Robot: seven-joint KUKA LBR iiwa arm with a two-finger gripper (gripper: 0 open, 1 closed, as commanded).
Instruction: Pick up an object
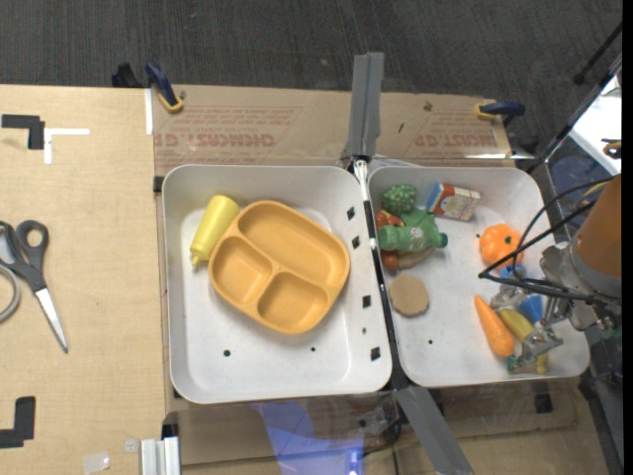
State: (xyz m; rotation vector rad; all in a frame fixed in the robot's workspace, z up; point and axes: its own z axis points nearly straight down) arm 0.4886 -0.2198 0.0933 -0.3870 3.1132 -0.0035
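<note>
The right bin [445,364] holds several toys. An orange carrot [492,327] lies near its front right, beside a yellow piece [516,322] and a blue piece [530,306]. My gripper [537,344] is low in the bin's front right corner, right against these pieces and just right of the carrot. Its tip is tangled with cables and toys, so what it touches is unclear. An orange fruit [499,243] sits further back, with a brown disc [408,295] near the bin's left wall.
A green bottle [410,236], a green leafy toy [400,198] and a small carton [453,202] lie at the back of the right bin. The left bin [257,369] holds a yellow divided tray [280,265] and a yellow bottle [212,228]. Scissors [35,275] lie on the bench at the left.
</note>
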